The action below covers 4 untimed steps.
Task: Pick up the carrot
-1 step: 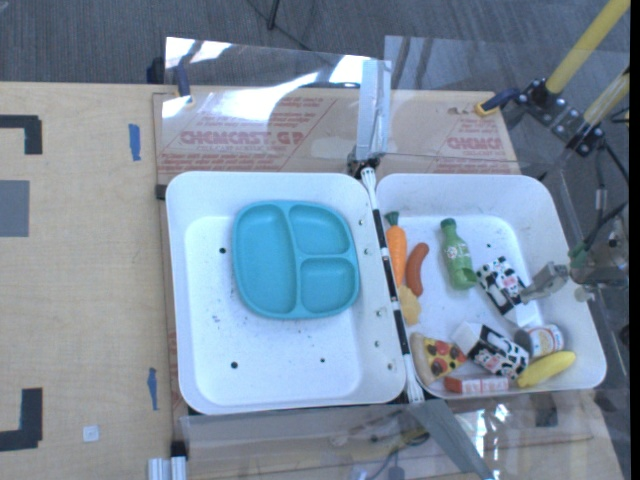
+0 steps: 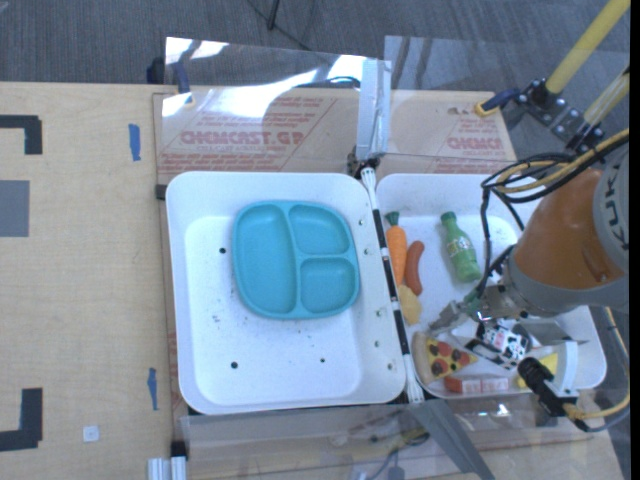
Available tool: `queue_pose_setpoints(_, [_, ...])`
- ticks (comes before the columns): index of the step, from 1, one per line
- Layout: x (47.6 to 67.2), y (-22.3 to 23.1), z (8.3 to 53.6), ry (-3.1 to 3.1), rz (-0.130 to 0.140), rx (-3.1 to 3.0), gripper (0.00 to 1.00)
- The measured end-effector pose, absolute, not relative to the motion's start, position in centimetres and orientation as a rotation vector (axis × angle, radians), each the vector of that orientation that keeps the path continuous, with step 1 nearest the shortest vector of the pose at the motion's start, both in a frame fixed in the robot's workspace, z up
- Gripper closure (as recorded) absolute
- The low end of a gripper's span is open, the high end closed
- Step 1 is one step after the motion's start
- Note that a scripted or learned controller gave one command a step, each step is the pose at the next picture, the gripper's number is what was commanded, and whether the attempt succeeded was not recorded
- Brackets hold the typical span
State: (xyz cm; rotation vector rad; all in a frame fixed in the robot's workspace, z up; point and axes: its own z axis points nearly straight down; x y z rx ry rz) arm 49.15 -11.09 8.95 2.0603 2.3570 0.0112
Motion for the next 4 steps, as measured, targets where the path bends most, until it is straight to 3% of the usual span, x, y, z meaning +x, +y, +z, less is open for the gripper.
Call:
queue_pose_setpoints(1, [54.7, -14.8, 17.3, 2.393, 0.001, 2.032, 0.00])
queue_pose_setpoints(2, [51.0, -10.3, 8.9, 2.538, 0.007, 1.832, 0.00])
queue_pose_setpoints(3, [57.4, -10.8, 8.9, 2.311, 0.005, 2.117, 0.00])
queue_pose_setpoints(4, [54.8, -8.7, 18.5, 2.630, 0.002, 1.710, 0.00])
